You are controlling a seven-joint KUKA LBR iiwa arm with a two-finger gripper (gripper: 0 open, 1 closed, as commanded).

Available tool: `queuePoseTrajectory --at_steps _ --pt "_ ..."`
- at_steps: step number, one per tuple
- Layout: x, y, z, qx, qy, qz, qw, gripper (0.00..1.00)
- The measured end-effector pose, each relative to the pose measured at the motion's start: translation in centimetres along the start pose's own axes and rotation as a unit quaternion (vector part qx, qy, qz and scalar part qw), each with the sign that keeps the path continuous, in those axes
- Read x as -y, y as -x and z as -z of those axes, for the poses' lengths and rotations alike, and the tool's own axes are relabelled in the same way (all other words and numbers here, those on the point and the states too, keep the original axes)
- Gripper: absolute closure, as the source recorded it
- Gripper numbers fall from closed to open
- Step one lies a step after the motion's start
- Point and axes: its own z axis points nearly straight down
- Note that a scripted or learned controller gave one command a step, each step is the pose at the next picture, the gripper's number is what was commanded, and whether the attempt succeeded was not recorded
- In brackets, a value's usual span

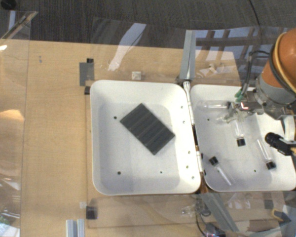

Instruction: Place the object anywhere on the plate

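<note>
The plate (147, 128) is a dark grey ribbed rectangle lying turned at an angle in the middle of the left bin (103, 177). In the right bin (286, 184) lie small clear sticks with black ends: one near the middle (239, 135), one at the lower left (216, 164) and one at the right (266, 157). The grey arm with its orange band (288, 53) reaches in from the upper right. My gripper (236, 110) hangs over the upper part of the right bin, close above the middle stick. Nothing rests on the plate.
A grey divider post (188, 53) rises behind the seam between the two bins. A black part of the arm (278, 143) juts over the right bin's right side. Small black and white blocks (88, 73) sit on the wooden bench around the left bin.
</note>
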Motion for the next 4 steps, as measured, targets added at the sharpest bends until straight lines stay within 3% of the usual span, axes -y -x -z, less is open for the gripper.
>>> queuePoseTrajectory --at_steps 1,2,4 --pt "-4.6 3.2 -9.0 0.001 -0.001 -0.020 0.9998 1.00" --pt "-8.2 7.6 -10.9 -0.006 -0.018 0.057 0.9982 1.00" --pt "-8.3 7.3 -8.8 -0.004 -0.018 0.064 0.9978 1.00"
